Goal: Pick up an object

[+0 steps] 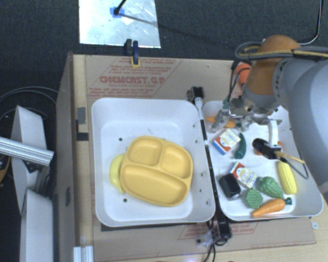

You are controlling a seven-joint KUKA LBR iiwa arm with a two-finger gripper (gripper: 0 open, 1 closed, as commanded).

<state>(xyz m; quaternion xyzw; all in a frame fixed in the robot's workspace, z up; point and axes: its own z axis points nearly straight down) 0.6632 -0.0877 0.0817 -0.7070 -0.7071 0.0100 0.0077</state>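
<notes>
Single arm [300, 86] reaching in from 3 o'clock, with its gripper [231, 119] low over the 11 o'clock corner of the right bin [309, 201]. Whether it stands wide or narrow cannot be told at this slant, and nothing is seen held in it. The likeliest target, as a judgement, is the carton [226, 141], which lies flat just at the gripper's 6 o'clock, close to the bin's left wall. A dark green piece [240, 147] lies just beside it at 3 o'clock, so a descent here probably has to favour the carton's free side to avoid catching both. The other candidates crowd the bin's 6 o'clock half: a second carton [244, 174], a black block [228, 185], two green vegetables [270, 186] [254, 199], a carrot [269, 206] and a corn cob [286, 177]. Several of these touch one another, and this packing may be why the more open corner is approached. The left bin [106, 119] bears a yellow tray [156, 171], well apart from the gripper. The pick appears not yet made.
</notes>
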